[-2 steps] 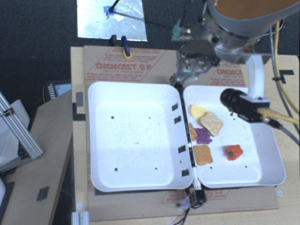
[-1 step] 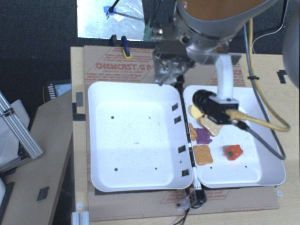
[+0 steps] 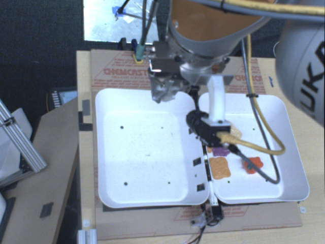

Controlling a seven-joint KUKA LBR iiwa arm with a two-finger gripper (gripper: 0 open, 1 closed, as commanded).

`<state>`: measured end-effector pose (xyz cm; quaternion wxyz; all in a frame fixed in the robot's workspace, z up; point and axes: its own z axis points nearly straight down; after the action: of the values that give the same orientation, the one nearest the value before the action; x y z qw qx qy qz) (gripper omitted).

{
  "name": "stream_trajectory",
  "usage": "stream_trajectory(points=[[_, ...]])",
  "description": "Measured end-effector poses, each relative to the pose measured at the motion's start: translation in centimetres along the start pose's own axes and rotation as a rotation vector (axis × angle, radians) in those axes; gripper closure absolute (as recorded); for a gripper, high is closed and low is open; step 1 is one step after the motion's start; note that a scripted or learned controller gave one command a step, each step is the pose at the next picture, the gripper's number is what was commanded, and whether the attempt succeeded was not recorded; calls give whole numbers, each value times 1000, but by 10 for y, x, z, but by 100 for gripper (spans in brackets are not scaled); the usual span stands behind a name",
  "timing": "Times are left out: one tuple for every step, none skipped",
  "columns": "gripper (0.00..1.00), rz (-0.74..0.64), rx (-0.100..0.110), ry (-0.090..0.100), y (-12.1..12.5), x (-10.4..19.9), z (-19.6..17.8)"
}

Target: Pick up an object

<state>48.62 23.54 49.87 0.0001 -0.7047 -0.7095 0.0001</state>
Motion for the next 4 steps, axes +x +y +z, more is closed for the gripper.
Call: stream_trajectory(points=[[0,1,-1,1,0,-1,-2],[100,-3,-4,2,0,-1,-13],[0,-5,-3,2,0,-1,-13],[100,-9,-5,4,1,0,-24]])
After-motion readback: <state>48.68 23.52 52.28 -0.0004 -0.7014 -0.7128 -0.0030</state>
